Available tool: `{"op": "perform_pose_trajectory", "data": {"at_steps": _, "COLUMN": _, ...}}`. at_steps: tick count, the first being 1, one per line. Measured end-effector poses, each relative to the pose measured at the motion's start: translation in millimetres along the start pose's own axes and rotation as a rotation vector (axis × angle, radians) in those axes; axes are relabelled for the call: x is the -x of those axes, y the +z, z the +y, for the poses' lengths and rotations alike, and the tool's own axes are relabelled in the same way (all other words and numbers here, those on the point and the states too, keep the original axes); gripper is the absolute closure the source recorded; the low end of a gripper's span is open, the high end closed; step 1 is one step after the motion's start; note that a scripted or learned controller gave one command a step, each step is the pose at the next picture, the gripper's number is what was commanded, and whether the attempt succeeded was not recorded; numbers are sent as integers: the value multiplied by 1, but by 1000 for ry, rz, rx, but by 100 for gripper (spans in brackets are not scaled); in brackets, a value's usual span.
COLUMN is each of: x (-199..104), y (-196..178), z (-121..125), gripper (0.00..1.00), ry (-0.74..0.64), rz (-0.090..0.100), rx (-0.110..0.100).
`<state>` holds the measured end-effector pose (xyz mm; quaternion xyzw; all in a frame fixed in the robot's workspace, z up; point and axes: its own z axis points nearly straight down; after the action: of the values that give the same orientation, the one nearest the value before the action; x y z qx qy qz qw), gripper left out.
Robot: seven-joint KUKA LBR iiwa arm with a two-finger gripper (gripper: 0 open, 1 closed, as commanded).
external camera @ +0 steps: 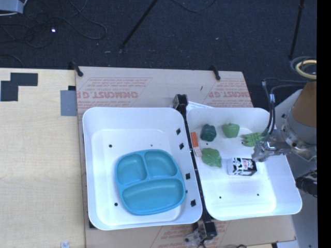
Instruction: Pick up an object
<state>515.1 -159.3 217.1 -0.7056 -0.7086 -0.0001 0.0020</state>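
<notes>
The right bin point(243, 200) holds a dark teal lump point(208, 133), a light green pepper-like piece point(230, 130), a green leafy piece point(211, 157), another green leafy piece point(252, 138) near the right wall, and a small black-and-white carton point(242, 166). My gripper point(260, 152) hangs low at the bin's right side, just right of and above the carton and beside the leafy piece at the wall. Nothing shows between its fingers.
The left bin point(98, 138) holds a blue divided plate point(149, 181). A black divider point(189, 154) with an orange tag separates the bins. Cardboard lies under both bins, and the wooden bench spreads to the left. Cables hang near the arm at right.
</notes>
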Motion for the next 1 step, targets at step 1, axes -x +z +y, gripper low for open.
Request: {"op": "perform_pose_trajectory", "data": {"at_steps": 1, "x": -53, "y": -11, "z": -8, "gripper": 100, "ry": 0, "rz": 0, "rx": 0}}
